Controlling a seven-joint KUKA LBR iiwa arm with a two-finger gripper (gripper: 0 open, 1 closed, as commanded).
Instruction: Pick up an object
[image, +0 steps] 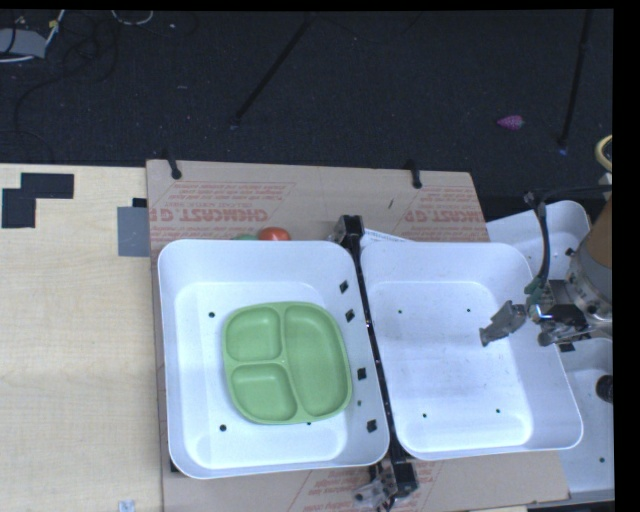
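Plate (287, 361), green and sectioned, lies in the left bin (185, 290), well apart from the gripper (497, 328). Whether that gripper is wide or narrow I cannot tell; it hangs over the right bin (450, 400), holding nothing. Approach step: the next move probably calls for crossing the divider to the plate.

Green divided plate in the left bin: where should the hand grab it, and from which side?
Probably the raised outer rim of the green divided plate, on its right edge, coming down from above. It lies flat on the floor of the left bin, so only the thin rim or the divider ridges offer a pinch. The hand sits over the right bin, nearest that edge.
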